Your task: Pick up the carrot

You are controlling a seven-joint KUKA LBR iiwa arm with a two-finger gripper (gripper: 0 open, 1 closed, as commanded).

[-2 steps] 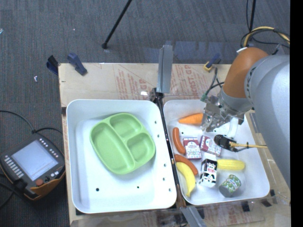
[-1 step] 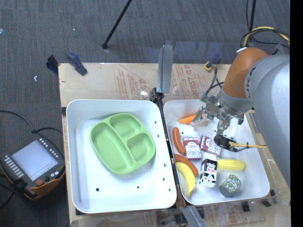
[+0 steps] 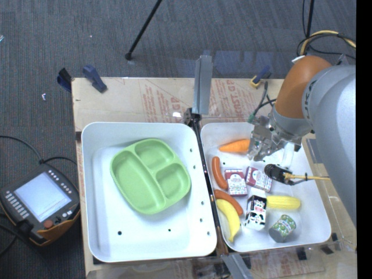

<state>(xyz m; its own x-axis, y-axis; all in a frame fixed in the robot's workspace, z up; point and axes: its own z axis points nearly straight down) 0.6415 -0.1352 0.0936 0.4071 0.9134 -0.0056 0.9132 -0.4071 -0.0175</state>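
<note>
The orange carrot (image 3: 234, 146) lies near the back of the right bin (image 3: 318, 214), its thin end pointing left. My gripper (image 3: 259, 150) hangs just to the right of the carrot's thick end, close over the bin floor. It is open, with nothing between its fingers, and the carrot lies beside them rather than inside them.
The right bin also holds two sausages (image 3: 218, 172) (image 3: 228, 202), a banana (image 3: 229, 220), two red cartons (image 3: 235, 182) (image 3: 258, 179), a cow-print carton (image 3: 255, 212), a corn cob (image 3: 283, 202) and a green can (image 3: 282, 227). A green divided plate (image 3: 151, 175) fills the left bin (image 3: 93, 156).
</note>
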